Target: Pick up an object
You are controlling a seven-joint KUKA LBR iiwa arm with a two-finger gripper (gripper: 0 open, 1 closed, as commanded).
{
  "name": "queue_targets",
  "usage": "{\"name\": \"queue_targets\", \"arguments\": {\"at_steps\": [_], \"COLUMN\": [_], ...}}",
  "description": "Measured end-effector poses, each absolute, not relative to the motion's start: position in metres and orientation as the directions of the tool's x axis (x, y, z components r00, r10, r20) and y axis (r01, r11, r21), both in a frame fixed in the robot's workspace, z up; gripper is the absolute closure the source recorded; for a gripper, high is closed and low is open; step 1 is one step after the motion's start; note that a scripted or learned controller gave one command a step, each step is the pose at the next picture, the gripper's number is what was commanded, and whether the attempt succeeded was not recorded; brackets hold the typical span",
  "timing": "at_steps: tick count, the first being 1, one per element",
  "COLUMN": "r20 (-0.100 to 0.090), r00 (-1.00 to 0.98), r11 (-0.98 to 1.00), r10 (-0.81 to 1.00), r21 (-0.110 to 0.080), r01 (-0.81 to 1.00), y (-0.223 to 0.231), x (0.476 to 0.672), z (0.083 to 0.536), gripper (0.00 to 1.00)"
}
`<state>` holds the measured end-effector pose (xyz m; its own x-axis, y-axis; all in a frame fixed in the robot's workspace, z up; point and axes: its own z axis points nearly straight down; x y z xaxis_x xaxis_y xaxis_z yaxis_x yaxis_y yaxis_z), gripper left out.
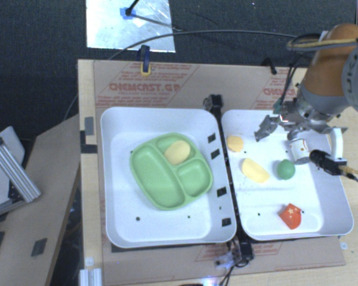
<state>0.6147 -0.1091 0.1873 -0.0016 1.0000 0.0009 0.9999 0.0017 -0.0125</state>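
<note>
Four small toys sit below our claw [280,128], which hangs spread open and empty, and we reckon the green ball [286,169] just beneath is light but roll-prone, so pinch across its middle.
</note>
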Motion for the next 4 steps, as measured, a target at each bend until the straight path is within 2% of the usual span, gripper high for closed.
{"name": "queue_targets", "arguments": {"at_steps": [1, 3, 4], "r20": [0.000, 0.000, -0.001], "r00": [-0.003, -0.001, 0.000], "r11": [0.003, 0.001, 0.000], "r10": [1.000, 1.000, 1.000], "r21": [0.001, -0.002, 0.002], "r01": [1.000, 1.000, 1.000], "y": [-0.109, -0.107, -0.107], "x": [0.618, 0.614, 0.615], "z": [0.196, 0.083, 0.096], "gripper": [0.00, 0.00, 1.00]}}
